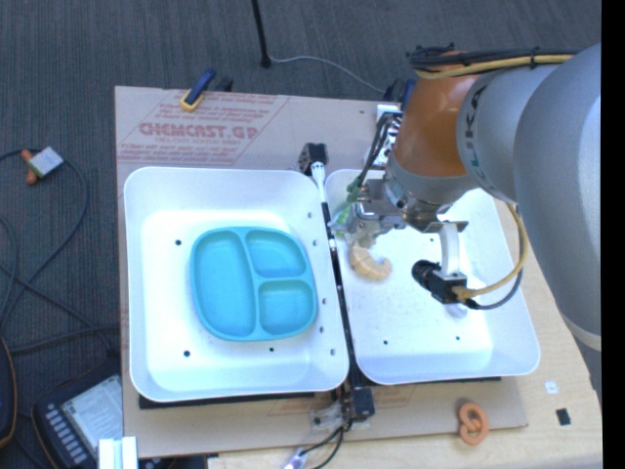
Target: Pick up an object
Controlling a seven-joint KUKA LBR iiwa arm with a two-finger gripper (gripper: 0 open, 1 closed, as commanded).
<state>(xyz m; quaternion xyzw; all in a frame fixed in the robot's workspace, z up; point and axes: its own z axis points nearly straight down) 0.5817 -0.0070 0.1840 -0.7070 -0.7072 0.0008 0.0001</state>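
1. While the grey arm with its orange band (pixel 435 130) reaches in from the right, its wrist hangs over the upper left part of the right-hand shallow white bin (pixel 498 355).
2. Its two-finger gripper (pixel 363 225) sits low beneath the wrist, close to the bin's left wall; whether it is released or clenched cannot be told, as the wrist hides most of it.
3. A small pale tan, curved object (pixel 370 265) lies on the floor of the right bin, just below the gripper; it appears to rest free on the white surface, though the contact point is hard to make out.
4. A black cable fitting (pixel 430 276) with a yellowish hose hangs from the arm over the middle of the right bin.
5. The left-hand shallow white bin (pixel 156 360) holds a light blue plastic tray with three compartments (pixel 256 282), lying flat near its centre.
6. Both bins rest on a brown cardboard sheet with red lettering (pixel 200 130).
7. A small orange ring-shaped item (pixel 473 422) lies on the cardboard below the right bin, well apart from the gripper.
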